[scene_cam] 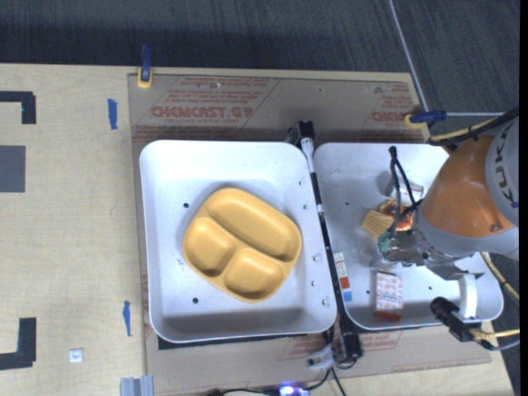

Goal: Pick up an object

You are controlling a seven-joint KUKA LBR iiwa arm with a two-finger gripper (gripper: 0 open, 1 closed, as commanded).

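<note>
In the right bin (355, 167), the gripper (396, 236), its grip hidden under the arm (470, 196), hangs over a tan block (378, 221), near a packet (388, 291); a descent slightly off could nudge the block aside rather than catch it.

Along the bench's far edge you can read red print "CHEMCAST GP" on the brown sheet (202, 110); other lettering is too blurred.
</note>
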